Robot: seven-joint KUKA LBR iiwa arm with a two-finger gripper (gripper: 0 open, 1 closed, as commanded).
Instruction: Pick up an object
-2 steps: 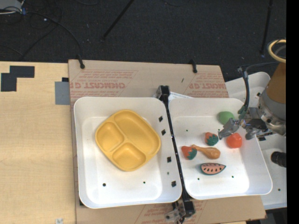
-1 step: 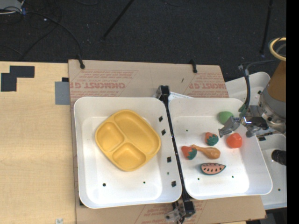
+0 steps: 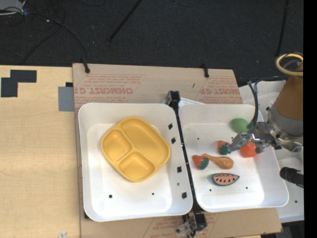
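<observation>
Several toy foods lie in the right bin (image 3: 267, 196): a green round piece (image 3: 239, 124) at the back, a small orange-and-green piece (image 3: 222, 146), a drumstick-like orange piece (image 3: 214, 159) with a green and red end, a watermelon slice (image 3: 226, 179) near the front, and a red-orange piece (image 3: 248, 150). My gripper (image 3: 243, 141) reaches in from the right, low over the bin, just above the red-orange piece and right of the small orange-and-green one. The metal parts blur together at its tip.
The left bin (image 3: 94, 192) holds a yellow divided plate (image 3: 135, 148). A black divider (image 3: 181, 155) runs between the bins. Cardboard (image 3: 148, 86) lies under them, and the arm's orange-banded wrist (image 3: 292, 90) stands at the right edge.
</observation>
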